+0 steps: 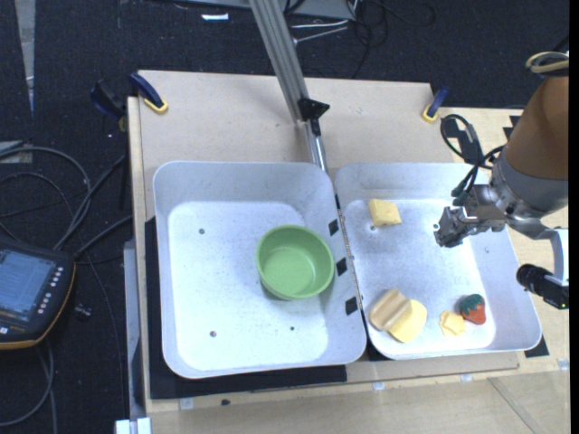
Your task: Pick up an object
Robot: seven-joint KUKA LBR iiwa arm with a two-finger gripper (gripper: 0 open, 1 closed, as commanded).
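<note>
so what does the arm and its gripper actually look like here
The arm is a rounded body with a broad orange-brown band above a grey wrist section. Black cables loop beside it down toward the wrist. The two-finger gripper is a small dark grey and black metal assembly, too blurred to show markings.

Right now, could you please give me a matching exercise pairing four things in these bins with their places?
Things:
1. green bowl
2. strawberry
3. yellow cube
4. gripper

Places:
A. right bin, far left part
B. left bin, right part
C. above the right bin's right part
D. right bin, near right corner

Pairs: 1-B, 2-D, 3-A, 4-C
</note>
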